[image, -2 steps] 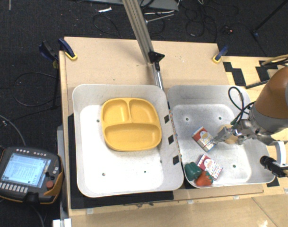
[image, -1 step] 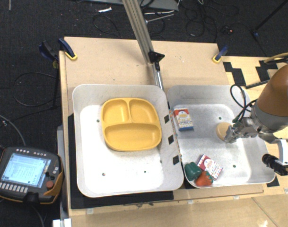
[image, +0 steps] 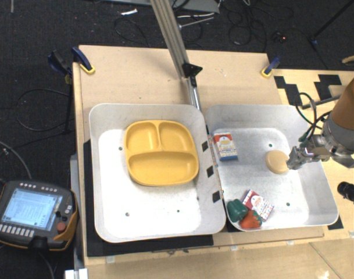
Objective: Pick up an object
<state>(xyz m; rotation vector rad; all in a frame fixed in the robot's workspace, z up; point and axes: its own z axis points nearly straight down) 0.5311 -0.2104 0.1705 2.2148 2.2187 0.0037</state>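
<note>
Item: tan rounded lump (image: 276, 161), smooth and matte, in the right bin (image: 316, 205) toward its right side; we note its long axis runs roughly up-down in the view. End effector (image: 297, 158), metallic, sits just beside it, perhaps touching; its opening we cannot tell. Left bin (image: 107, 214): yellow sectioned plastic tray (image: 161, 152).

Arm (image: 346, 127) cut off at right edge

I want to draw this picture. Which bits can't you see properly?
- Gripper: too small in the camera view to tell how it is set.
- Tan round thing: too blurry to name.
- Red and green things: piled together, shapes unclear.
- Small box: label too small to read.
</note>
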